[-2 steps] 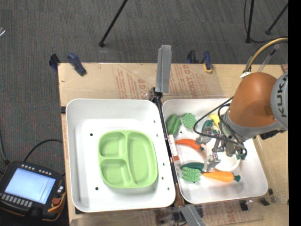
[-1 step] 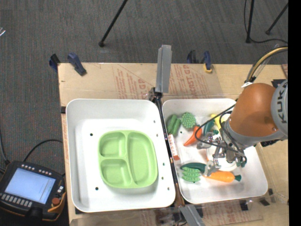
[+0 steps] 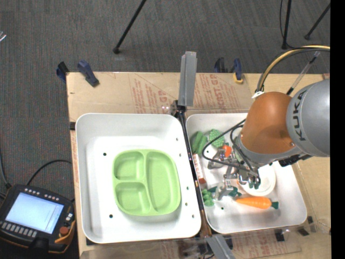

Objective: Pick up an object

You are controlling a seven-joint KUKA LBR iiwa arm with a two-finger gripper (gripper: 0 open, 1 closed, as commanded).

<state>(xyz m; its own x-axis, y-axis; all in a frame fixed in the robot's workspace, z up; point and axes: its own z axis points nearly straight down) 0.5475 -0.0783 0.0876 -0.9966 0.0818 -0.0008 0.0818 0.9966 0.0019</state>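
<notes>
My gripper (image 3: 233, 181) hangs low over the middle of the right bin (image 3: 294, 206), under the orange wrist band. An orange carrot (image 3: 253, 202) lies just below and to the right of it, near the bin's front. A white round dish (image 3: 265, 183) sits right beside the gripper, partly covered by it. Green toy pieces (image 3: 207, 139) lie at the bin's upper left, and a small green piece (image 3: 208, 197) rests at its lower left. The arm hides the fingertips, and I see nothing held.
The left bin (image 3: 91, 144) holds a light green divided plate (image 3: 146, 182). A grey post (image 3: 187, 82) rises between the bins at the back. A teach pendant (image 3: 35, 215) lies off the bench at lower left. Clamps grip the cardboard-covered bench edge.
</notes>
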